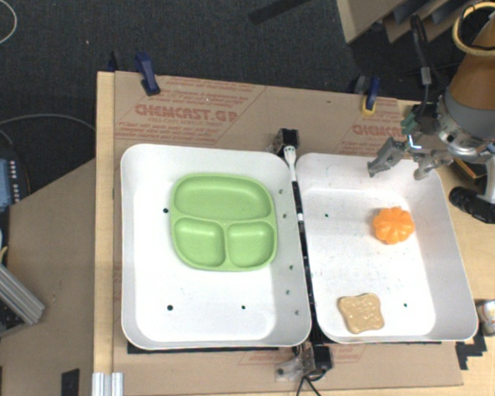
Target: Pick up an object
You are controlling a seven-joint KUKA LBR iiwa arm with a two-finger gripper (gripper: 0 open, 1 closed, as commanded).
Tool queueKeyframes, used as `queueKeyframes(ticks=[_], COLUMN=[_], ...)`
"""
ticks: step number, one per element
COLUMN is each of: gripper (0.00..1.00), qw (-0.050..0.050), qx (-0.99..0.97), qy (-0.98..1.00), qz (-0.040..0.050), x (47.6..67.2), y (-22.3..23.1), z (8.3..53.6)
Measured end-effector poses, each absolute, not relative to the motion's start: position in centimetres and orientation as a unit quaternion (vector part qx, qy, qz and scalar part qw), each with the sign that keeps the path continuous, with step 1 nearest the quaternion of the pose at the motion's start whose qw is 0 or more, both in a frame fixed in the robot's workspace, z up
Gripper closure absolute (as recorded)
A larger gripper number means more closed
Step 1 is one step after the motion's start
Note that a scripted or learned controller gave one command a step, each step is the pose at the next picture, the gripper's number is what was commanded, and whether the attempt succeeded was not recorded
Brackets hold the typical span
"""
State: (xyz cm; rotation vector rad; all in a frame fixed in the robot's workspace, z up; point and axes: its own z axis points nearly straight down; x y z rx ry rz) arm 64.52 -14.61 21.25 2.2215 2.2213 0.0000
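The gripper [404,162] hangs over the far right corner of the right bin [445,247], its two grey fingers [382,159] splayed wide apart with nothing between them and touching nothing that I can see; the arm's orange band [482,78] sits just above it, coming in from the right; below and a little nearer in that same bin lies an orange pumpkin-shaped object [393,224], well clear of the fingertips; further toward the front edge rests a tan toast-like piece [361,312], apart from the orange one; across the divide, the left bin [143,270] bears a green sectioned plate [224,222], lying flat with three compartments; both bins sit side by side on a cardboard sheet [203,106].
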Motion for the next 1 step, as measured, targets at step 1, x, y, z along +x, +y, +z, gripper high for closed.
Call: queueKeyframes(ticks=[1], gripper=[0.00], qw=[0.002], qx=[0.709], qy=[0.706], qz=[0.0000], x=[66.68], y=[-21.95], z=[11.95])
